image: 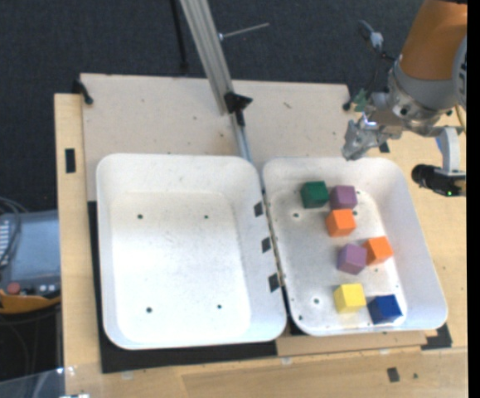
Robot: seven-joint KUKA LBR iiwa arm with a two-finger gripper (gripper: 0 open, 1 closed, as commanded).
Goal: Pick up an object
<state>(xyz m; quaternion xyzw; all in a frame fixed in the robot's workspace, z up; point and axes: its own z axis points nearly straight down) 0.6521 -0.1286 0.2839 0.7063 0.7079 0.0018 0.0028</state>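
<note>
Tool [357, 145]: hangs at the far rim of the right bin, above the desk, carrying nothing visible; whether it stands open or closed cannot be told. Grey arm with orange band enters from the upper right.

Floor: dark carpet around the desk; a grey box [26, 251] with cables at the left edge.

Desk [157, 110]: pale, speckled board on a wooden frame; a slanted metal rail [210, 44] runs from the top down to the gap between the bins.

Left bin [177, 251]: white, shallow, speckled.

Right bin [414, 222]: white, shallow, touching the left bin along one side. Contents, left to right:
- green cube [313, 194], far end, just beside a purple cube [343, 196];
- orange cube [341, 221], touching that purple one from the near side;
- second purple cube [351, 258], mid-bin, touching a second orange cube [379, 249];
- yellow cube [349, 297], near end, just beside a blue cube [385, 308].

All cubes lie in the bin, apart from the tool.
</note>
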